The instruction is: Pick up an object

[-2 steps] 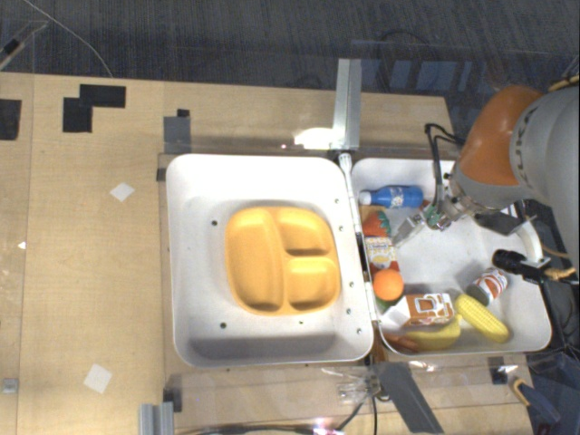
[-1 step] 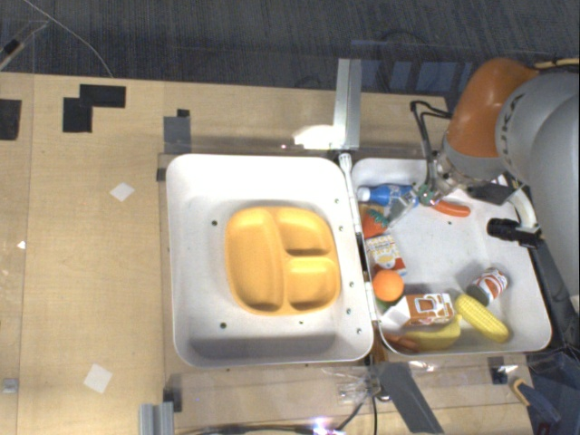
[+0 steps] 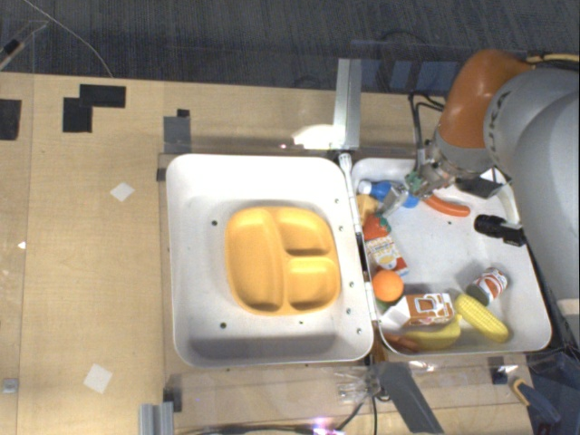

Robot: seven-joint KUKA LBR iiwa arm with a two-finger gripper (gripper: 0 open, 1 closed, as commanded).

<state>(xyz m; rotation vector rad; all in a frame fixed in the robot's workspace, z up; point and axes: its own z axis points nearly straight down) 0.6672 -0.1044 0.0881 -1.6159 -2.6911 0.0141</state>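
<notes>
The hand [image 3: 410, 188] hangs over the far left of the right bin [image 3: 530, 333], by a blue object [image 3: 388, 191]; whether it is wide or narrow I cannot tell. An orange carrot-like piece [image 3: 447, 206] lies with its long axis left-right. Near end: orange ball [image 3: 388, 285], carton [image 3: 428, 309], corn [image 3: 481, 318]. The left bin [image 3: 195, 333] holds a yellow divided tray [image 3: 281, 258].

Right bin [image 3: 535, 329] holds toy corn [image 3: 481, 318], orange ball [image 3: 388, 285], carton [image 3: 428, 308], red sausage [image 3: 447, 206], blue item [image 3: 385, 190]
</notes>
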